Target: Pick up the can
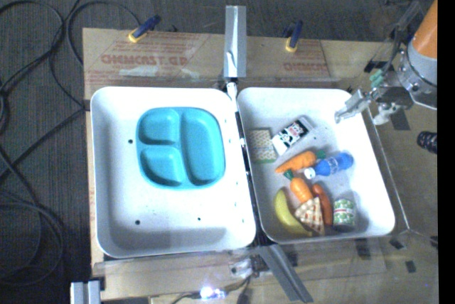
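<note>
Small round green can (344, 212), lower right of glossy white bin (375, 153); metal pincer (353, 106) upper right, grip state unreadable.

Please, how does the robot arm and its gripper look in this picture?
The arm is grey metal with an orange band above the wrist. The gripper is a small silver-grey metal piece with dark parts and thin cables near its base.

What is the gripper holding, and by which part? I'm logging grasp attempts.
Nothing: the gripper hangs over the right bin's upper right corner, apart from the can.
</note>
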Controlling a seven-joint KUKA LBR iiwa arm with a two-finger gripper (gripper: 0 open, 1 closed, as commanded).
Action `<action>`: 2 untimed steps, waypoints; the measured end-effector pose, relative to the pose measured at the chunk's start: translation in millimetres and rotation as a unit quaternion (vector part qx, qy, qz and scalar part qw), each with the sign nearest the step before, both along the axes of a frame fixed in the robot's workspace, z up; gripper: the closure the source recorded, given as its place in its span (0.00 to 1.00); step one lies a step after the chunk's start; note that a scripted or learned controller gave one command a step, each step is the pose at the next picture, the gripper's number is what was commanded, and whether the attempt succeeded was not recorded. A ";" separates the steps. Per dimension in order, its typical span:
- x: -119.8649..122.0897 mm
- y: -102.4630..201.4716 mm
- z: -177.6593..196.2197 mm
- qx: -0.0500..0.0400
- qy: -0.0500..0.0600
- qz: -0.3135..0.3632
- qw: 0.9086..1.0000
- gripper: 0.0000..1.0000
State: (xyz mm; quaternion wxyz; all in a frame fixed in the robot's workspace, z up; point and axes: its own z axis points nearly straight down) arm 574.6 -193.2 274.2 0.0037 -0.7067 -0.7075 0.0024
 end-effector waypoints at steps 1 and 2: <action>-41.7 -29.5 -127.2 0.001 0.001 -0.005 1.000 0.00; -71.6 -13.6 -185.7 0.008 -0.007 -0.053 0.999 0.00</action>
